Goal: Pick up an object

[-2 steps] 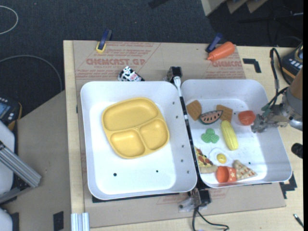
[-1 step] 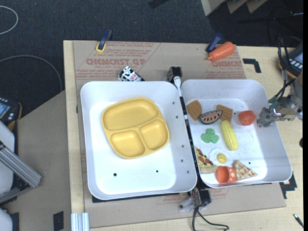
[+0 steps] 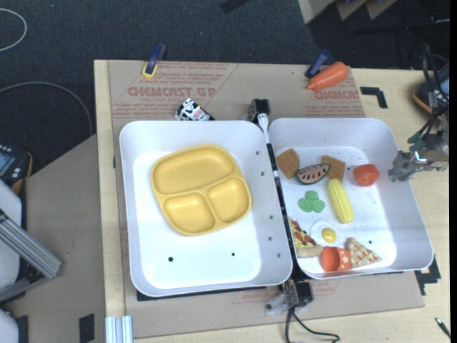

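The right bin [image 3: 408,224] holds several toy foods: a red tomato [image 3: 365,175], a yellow corn cob [image 3: 342,200], a green leafy piece [image 3: 310,204], a watermelon slice [image 3: 313,174], a brown bread piece [image 3: 288,163], a fried egg [image 3: 328,234] and a pizza slice [image 3: 363,253]. My gripper [image 3: 401,167] hangs over the bin's right rim, just right of the tomato and apart from it. Nothing shows in its grasp.
The left bin [image 3: 207,271] carries a yellow divided plate [image 3: 200,188]. Behind the bins on the bench lie an orange carrot toy [image 3: 328,76], a black-and-white toy [image 3: 193,111] and a yellow-blue clamp [image 3: 152,61]. A red cup [image 3: 330,259] sits near the right bin's front.
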{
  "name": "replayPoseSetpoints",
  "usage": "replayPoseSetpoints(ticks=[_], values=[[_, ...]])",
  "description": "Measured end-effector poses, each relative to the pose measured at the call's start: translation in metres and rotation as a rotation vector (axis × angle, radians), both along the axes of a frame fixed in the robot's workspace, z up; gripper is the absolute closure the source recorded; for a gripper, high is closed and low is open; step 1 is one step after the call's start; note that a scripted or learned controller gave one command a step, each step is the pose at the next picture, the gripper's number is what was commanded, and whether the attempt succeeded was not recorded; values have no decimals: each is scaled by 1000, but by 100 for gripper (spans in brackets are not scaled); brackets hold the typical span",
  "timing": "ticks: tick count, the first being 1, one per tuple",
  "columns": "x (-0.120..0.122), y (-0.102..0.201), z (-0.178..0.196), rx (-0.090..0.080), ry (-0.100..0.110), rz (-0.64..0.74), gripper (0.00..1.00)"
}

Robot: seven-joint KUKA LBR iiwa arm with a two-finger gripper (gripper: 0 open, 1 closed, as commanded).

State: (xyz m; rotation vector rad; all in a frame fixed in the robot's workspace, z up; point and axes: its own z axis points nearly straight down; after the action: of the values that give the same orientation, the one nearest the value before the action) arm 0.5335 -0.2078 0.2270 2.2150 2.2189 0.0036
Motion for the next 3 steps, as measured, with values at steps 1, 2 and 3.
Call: replayPoseSetpoints(ticks=[1,2,3], values=[[20,44,0,2,2,3,100],[29,91,9,2,2,3,100],[37,142,-4,5,9,4,100]])
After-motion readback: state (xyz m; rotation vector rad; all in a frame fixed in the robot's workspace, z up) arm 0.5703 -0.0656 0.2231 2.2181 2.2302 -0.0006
